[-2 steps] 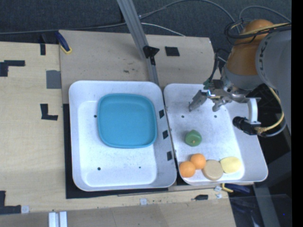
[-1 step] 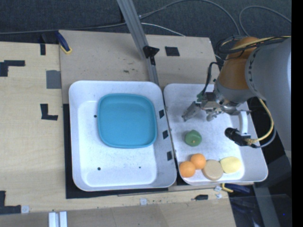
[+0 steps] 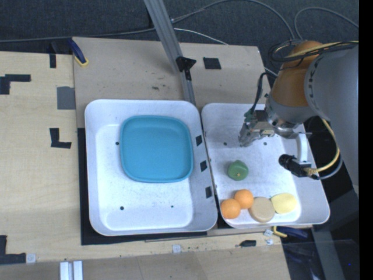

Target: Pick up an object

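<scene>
Gripper hangs over the right bin, jaw state indeterminate, nothing seen held; green object below appears small, light, rigid, best pinched across its sides.

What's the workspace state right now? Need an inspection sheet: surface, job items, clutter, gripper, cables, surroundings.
Surface: wooden bench with dark tape marks; left bin and right bin side by side.
Job's things: in the right bin, green object alone mid-bin; two orange balls, beige disc and yellow object clustered at the near edge.
Clutter: blue plate in the left bin.
Gripper: gripper low over the right bin's far part, nothing seen between its fingers.
Cables: yellow and black cables at the wrist; loose cables behind the bench.
Surroundings: slanted metal pole, dark floor.
</scene>
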Robot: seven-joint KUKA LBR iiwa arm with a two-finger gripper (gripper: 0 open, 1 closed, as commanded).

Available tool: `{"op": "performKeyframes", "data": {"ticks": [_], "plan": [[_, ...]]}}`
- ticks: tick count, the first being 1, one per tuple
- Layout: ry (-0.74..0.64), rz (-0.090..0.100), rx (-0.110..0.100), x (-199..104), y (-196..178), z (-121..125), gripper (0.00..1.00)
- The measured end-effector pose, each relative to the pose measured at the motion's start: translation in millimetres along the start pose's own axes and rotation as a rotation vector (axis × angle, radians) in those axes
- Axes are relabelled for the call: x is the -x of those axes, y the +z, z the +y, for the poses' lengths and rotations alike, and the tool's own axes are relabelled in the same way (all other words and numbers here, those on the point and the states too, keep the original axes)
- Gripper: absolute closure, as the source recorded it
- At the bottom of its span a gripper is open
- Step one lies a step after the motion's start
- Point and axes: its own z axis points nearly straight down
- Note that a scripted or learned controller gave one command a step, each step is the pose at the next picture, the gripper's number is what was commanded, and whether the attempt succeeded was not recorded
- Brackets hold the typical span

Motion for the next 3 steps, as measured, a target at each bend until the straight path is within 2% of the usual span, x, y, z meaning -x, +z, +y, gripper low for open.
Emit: {"op": "performKeyframes", "data": {"ticks": [3], "plan": [[0.001,0.000,0.005,-11,-144,14,1.00]]}}
